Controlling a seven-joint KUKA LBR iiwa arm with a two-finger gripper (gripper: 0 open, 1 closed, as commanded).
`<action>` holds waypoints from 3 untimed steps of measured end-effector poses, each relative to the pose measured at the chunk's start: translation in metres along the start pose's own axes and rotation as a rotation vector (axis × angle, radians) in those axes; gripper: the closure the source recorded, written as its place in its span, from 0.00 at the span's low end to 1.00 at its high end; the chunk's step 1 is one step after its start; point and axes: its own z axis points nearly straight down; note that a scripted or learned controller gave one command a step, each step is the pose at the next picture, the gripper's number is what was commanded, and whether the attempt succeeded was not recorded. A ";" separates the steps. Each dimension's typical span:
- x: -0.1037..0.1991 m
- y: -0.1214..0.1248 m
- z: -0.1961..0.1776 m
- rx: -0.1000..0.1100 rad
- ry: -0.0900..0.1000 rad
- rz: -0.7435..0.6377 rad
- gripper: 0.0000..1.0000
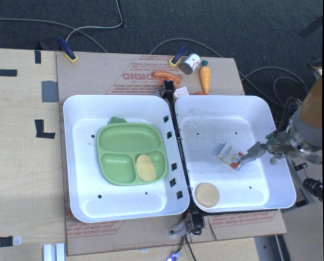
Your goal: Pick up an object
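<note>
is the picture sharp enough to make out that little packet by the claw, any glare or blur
Camera view: soft overall, lighting even. The packet is a blurry patch, print unreadable. The white bin looks bright, mild glare on its rim. The claw is dim and smeared beside the packet.

Arm low from right, gripper angled left; finger state unclear.

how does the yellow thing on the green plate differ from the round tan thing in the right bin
The pale yellow oval piece is elongated; the tan round disc is circular. The yellow piece lies in a compartment of the green divided plate in the left bin; the disc sits on the right white bin's floor near its front corner. Both lie flat.
</note>
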 end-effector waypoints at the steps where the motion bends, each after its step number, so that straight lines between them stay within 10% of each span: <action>1: 0.023 0.028 0.120 -0.006 0.000 -0.002 0.00; 3: 0.089 0.122 0.120 -0.006 -0.001 -0.002 0.00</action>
